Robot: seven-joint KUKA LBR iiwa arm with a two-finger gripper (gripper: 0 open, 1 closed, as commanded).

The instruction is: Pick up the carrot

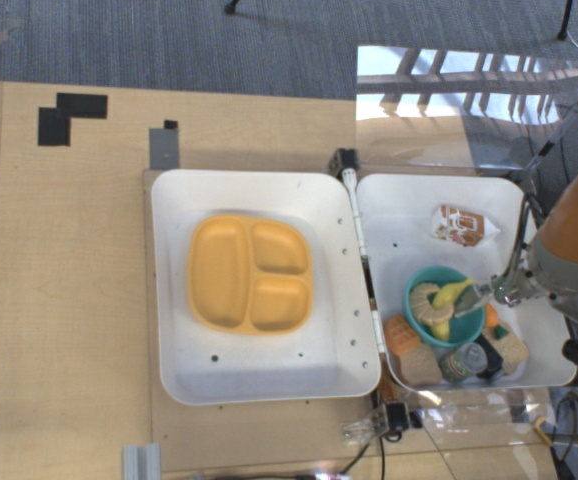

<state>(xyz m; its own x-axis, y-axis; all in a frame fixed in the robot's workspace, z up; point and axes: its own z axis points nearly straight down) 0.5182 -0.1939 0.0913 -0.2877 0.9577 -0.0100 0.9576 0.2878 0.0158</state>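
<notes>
An orange piece (401, 336) that looks like the carrot lies in the right bin (409, 203), against its left wall and just below-left of a teal bowl (446, 308). A smaller orange bit (490, 317) peeks out at the bowl's right rim. My gripper (491, 293) reaches in from the right and hovers at the bowl's right edge, over a yellow item (453, 293) in the bowl. It is well to the right of the orange piece and nothing shows held in it.
A yellow divided plate (250, 273) sits in the left bin (169, 348). The right bin also holds a white-and-red packet (459, 225), a green can (458, 366), a tan block (514, 352) and a dark item (488, 357) crowded along its near wall.
</notes>
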